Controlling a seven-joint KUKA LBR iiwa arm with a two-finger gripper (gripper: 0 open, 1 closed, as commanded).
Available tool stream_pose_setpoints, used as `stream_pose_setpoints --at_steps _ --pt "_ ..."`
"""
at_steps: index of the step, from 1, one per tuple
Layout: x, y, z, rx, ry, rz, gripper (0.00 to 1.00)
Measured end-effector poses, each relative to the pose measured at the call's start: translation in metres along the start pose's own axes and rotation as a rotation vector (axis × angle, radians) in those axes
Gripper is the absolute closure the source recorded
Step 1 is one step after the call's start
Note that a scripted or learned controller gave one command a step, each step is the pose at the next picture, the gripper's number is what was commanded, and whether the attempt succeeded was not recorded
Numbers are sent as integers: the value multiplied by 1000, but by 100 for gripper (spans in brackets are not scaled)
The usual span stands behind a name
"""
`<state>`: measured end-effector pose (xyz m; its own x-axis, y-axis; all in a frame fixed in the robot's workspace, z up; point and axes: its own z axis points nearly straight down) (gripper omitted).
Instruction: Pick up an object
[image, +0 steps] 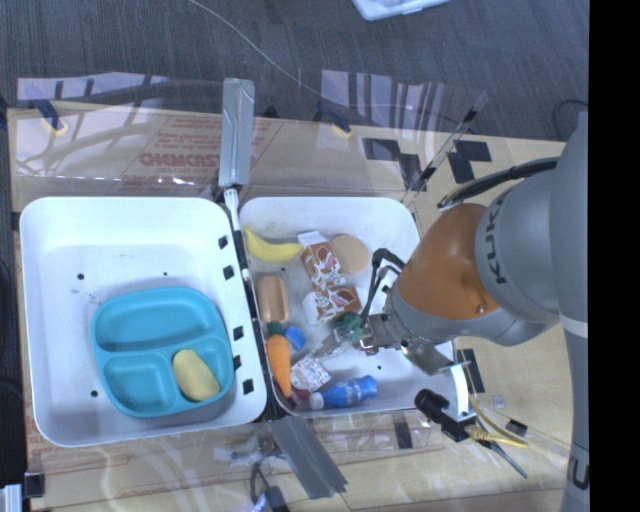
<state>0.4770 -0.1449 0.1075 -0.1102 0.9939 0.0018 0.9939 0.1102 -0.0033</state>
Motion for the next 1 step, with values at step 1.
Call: stream_pose_setpoints --at_steps 1 --pt "18 54 17 -2 -1 429 0"
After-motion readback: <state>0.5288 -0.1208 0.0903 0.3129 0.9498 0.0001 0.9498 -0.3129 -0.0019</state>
